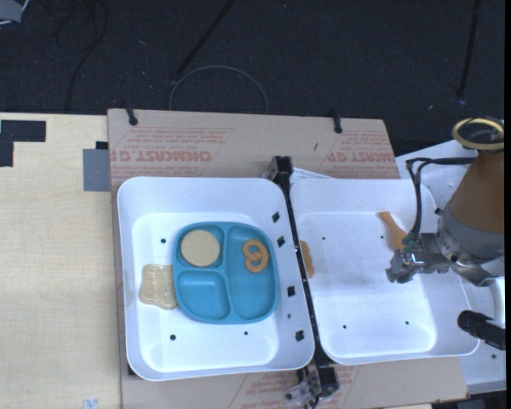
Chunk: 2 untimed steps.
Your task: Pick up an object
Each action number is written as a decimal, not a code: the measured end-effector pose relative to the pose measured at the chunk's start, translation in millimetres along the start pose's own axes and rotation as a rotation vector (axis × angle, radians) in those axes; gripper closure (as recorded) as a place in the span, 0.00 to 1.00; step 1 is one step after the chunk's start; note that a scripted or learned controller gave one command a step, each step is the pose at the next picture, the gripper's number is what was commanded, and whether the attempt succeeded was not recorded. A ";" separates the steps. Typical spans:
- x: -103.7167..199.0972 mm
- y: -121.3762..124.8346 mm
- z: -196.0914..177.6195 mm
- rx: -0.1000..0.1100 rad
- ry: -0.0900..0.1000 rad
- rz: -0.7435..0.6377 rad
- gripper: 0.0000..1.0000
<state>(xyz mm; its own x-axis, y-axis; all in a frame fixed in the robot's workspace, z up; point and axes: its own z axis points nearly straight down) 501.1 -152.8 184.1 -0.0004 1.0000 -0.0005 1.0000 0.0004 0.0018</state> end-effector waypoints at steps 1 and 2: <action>-11.1 -1.1 -56.0 -0.002 -0.001 0.000 1.00; 34.4 13.2 -62.5 0.003 0.002 -0.004 1.00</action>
